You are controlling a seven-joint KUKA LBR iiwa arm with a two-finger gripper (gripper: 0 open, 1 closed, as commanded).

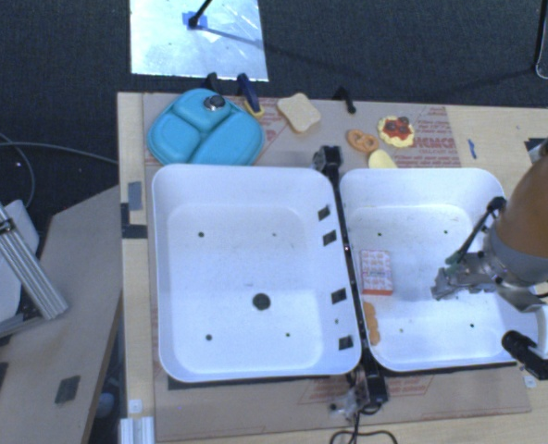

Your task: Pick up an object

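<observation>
The right bin point(413, 192) holds a small white card with red print point(376, 272) near its left wall and a small orange-brown piece point(371, 322) below it against the same wall. A dark round object point(261, 302) lies on the floor of the left bin point(237, 188). My gripper point(445, 285) reaches in from the right and hangs low over the right bin's floor, well to the right of the card. Nothing shows between its fingers.
Behind the bins on the bench lie a blue divided plate point(205, 129), a toast slice point(299, 113), a pretzel point(361, 141), a round red-topped toy point(396, 130) and a yellow piece point(381, 160). A black clamp point(328, 159) sits between the bins.
</observation>
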